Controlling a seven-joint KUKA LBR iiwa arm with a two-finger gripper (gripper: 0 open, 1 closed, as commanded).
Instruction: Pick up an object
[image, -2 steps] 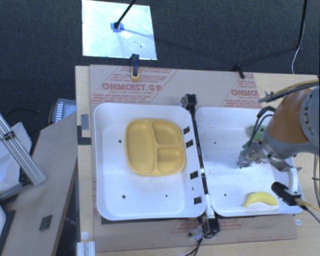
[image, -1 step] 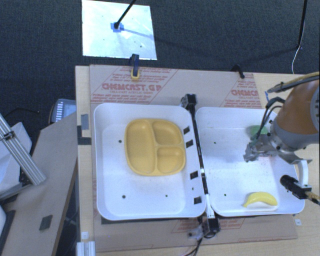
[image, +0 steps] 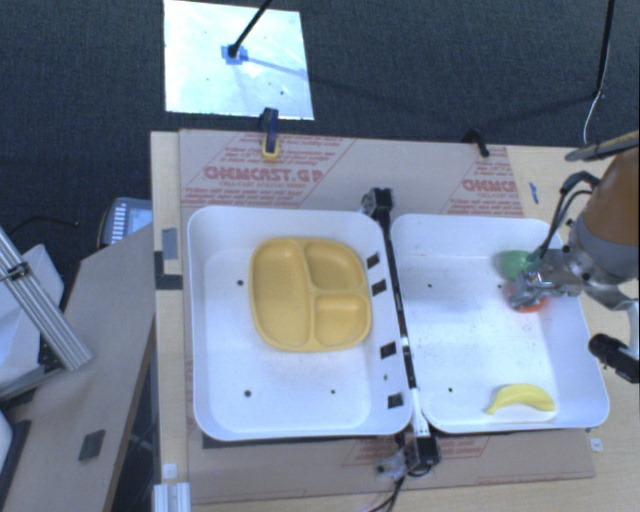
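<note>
Left bin (image: 215, 400): a yellow divided plate (image: 308, 294) is lain flat, untouched. Right bin (image: 450, 400): a yellow banana (image: 521, 400) near the front edge; a green object (image: 515, 263) and a reddish object (image: 528, 304) at the far right, where the gripper (image: 532, 288) is lowered — finger state cannot be told. A grasp is best centred on one item, well clear of the wall. Bench: cardboard-lined, over dark carpet.

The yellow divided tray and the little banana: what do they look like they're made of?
The divided tray looks like moulded plastic: one even yellow, smooth matte surface, soft rounded compartment ridges. The banana seems a plastic toy too, uniformly bright yellow with no spots, though it is too small to be sure. Both lie in white bins that look like plastic.
</note>
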